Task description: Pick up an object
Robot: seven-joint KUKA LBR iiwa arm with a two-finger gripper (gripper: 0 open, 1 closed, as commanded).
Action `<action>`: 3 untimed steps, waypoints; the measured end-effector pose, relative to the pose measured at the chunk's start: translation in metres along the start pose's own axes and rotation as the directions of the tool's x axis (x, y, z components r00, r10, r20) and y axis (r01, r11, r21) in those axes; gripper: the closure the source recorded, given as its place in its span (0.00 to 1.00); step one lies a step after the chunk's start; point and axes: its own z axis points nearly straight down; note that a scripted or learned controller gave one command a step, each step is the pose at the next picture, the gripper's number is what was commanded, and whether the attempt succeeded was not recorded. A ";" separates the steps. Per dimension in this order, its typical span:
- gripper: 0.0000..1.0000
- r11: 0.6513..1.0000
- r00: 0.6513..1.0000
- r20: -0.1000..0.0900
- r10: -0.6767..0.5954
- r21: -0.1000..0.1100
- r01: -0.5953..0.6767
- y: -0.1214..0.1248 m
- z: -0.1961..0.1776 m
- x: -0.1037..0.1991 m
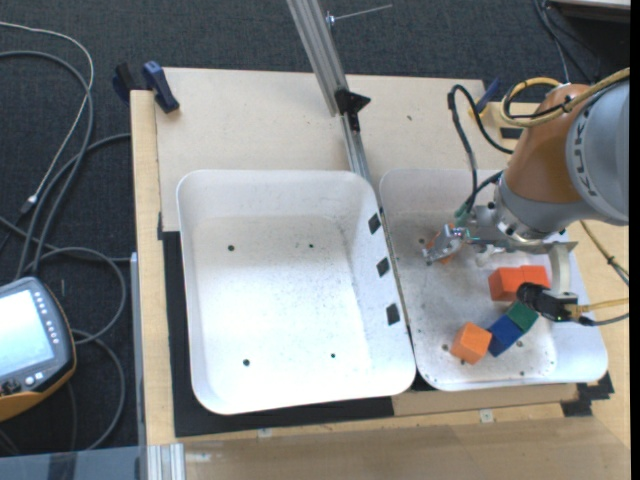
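My gripper (441,247) hangs low over the left middle of the right bin (425,198), apart from the blocks. Toward the bin's front right lie an orange-red block (516,280), a green block (521,317) touching a blue block (505,337), and a small orange block (471,343) at the front. The grey arm with its orange band (545,163) covers the bin's back right part. The gripper's tip is small and partly blurred.
The left bin (280,288) lies beside the right one, with black clips along the shared wall (385,268). A slanted metal rail (325,58) runs down to the bins' back edge. Cables loop at the right of the bench.
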 end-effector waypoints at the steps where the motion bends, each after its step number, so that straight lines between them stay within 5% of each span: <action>1: 0.00 1.000 1.000 0.002 -0.003 -0.003 0.003 0.020 -0.014 0.015; 2: 1.00 1.000 1.000 0.002 -0.001 -0.002 0.001 0.019 -0.024 0.014; 3: 1.00 1.000 1.000 0.003 0.002 -0.001 -0.002 0.049 0.012 -0.026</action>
